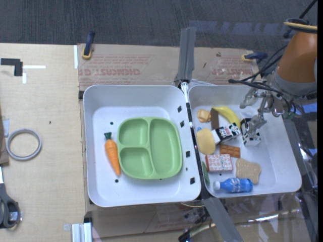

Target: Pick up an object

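Your two-finger metal gripper [252,135] is hovering low in the right white bin [288,150], fingers apart and clamping nothing. You are approaching; next, lowering onto the black-and-white cow-patterned block [228,132] just beside it and closing looks needed.

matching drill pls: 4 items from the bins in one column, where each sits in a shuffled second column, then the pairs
Things:
1. carrot
2. green tray
3. bottle
4. banana

Places:
A. near edge of the right bin, lying on its side
B. middle of the left bin
C. left bin, just left of the tray
D. far part of the right bin

Pairs: 1-C, 2-B, 3-A, 4-D
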`<state>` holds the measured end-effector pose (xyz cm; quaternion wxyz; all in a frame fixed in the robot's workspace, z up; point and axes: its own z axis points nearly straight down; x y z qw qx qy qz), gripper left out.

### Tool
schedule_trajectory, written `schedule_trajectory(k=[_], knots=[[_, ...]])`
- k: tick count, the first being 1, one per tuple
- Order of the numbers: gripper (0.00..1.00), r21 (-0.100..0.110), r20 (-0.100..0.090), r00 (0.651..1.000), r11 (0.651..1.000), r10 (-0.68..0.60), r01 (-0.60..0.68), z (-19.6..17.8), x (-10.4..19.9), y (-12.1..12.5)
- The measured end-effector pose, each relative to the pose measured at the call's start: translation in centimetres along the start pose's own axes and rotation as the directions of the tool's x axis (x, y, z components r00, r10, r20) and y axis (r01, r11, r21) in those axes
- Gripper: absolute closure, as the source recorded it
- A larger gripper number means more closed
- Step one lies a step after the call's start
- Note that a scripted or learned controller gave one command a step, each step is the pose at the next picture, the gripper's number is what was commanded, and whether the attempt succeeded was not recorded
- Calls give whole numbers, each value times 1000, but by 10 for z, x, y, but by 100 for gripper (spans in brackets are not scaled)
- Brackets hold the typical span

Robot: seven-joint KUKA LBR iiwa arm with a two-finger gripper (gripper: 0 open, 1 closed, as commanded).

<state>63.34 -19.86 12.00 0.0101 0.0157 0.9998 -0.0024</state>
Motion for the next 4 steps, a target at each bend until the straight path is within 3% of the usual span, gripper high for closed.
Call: schedule_trajectory(k=[1, 2, 3, 4], knots=[[0, 1, -12, 966, 966, 258, -258, 25, -19, 11], [0, 10, -15, 722, 722, 692, -691, 27, -3, 37], [100, 9, -10, 725, 725, 689, -689, 17, -5, 38], [100, 14, -12, 536, 536, 844, -844, -125, 6, 107]])
